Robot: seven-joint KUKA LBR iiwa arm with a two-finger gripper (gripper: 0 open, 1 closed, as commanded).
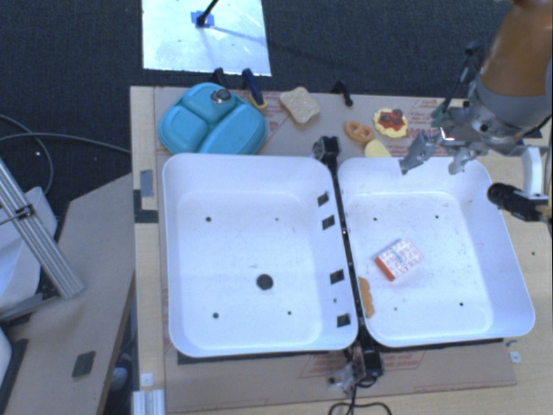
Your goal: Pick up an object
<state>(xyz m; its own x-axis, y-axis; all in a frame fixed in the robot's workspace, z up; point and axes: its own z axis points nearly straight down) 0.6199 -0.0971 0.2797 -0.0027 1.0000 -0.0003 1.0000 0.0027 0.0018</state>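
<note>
One small red-and-white block (398, 259) lies flat in the right bin (510, 292), well below and a little left of the gripper (435, 157), which hangs over the bin's far rim with its fingers apart and nothing between them. This looks like the approach step. Next, the gripper must travel toward the block, descend and straddle it.
</note>
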